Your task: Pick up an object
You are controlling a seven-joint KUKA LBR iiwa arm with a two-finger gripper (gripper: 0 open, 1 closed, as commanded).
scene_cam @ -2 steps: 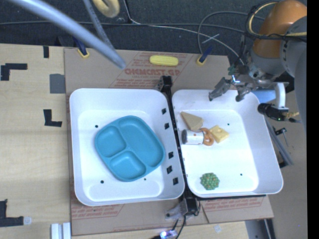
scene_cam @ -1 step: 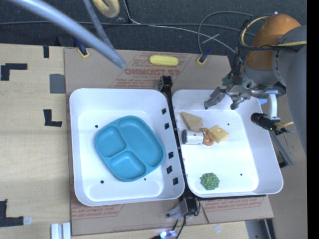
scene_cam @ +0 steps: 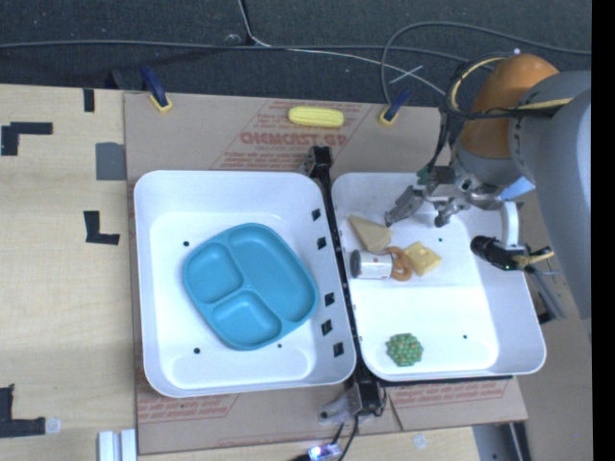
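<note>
My gripper (scene_cam: pixel 420 211) hangs over the back of the right bin (scene_cam: pixel 500 305), open, with nothing between its fingers. Just in front and to the left of it lies a tan wedge (scene_cam: pixel 368 232). A yellow cheese-like piece (scene_cam: pixel 423 257) rests below the gripper, beside a small silver cylinder (scene_cam: pixel 369 264) and an orange ring (scene_cam: pixel 399 267). A green bumpy ball (scene_cam: pixel 405 350) sits near the bin's front.
The left bin (scene_cam: pixel 159 209) holds a blue divided plate (scene_cam: pixel 250 284). A yellow oblong object (scene_cam: pixel 315 116) lies on the cardboard behind the bins. Black clips line the wall between the bins. Cables run over the dark surface at the back.
</note>
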